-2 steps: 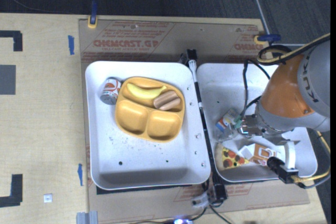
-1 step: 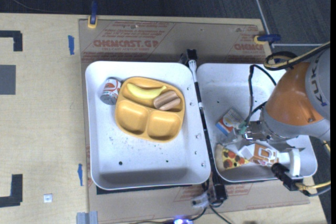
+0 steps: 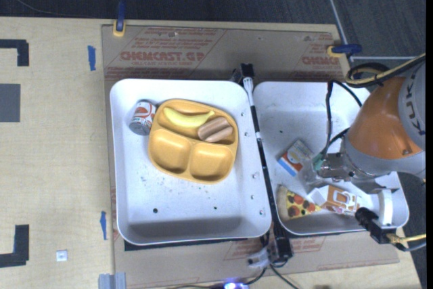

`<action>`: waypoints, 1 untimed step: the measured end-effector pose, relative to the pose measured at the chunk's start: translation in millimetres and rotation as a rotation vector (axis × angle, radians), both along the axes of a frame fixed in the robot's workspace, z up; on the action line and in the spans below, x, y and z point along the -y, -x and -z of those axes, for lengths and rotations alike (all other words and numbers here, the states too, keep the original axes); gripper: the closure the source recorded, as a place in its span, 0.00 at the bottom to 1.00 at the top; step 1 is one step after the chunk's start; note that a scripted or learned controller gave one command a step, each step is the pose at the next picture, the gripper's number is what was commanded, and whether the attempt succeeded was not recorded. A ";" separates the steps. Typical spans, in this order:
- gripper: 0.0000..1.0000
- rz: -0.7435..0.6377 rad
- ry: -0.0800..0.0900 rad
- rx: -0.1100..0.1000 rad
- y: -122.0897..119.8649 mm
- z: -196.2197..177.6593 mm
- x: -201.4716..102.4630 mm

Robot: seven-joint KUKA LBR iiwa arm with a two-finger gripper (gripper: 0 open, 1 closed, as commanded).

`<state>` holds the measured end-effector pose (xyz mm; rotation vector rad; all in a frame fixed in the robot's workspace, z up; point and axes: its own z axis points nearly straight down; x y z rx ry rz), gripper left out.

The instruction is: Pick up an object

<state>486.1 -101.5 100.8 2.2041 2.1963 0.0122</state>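
Because the camera looks down at a slant, the desk (image 3: 54, 166) appears as a pale board carrying a brown cardboard sheet (image 3: 223, 51), clipped at its corners, presumably to keep it flat under the bins. On it sit two shallow white bins side by side. The left bin (image 3: 183, 213) holds a yellow compartment tray (image 3: 177, 152) with a banana (image 3: 184, 117) and a sausage (image 3: 216, 130) in its upper section, and a small can (image 3: 141, 117) lying just beside the tray's upper left edge. The right bin (image 3: 298, 105) receives the arm (image 3: 389, 128), which reaches in from the right with its orange band above the wrist. Its hand (image 3: 323, 170) hangs low over the middle of this bin; whether it is released or clenched cannot be told, since the wrist hides it. Candidate objects lie close by: a small white and orange carton (image 3: 293, 158) just left of the hand, a pizza slice (image 3: 298, 205) below it, and an orange packet (image 3: 342, 201) near the bin's lower edge. Judging by the hand's position, the carton is the likeliest target, and no object is seen lifted.
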 end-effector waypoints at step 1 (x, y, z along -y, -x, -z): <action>1.00 -0.005 -0.017 -0.025 6.0 -84.0 -85.7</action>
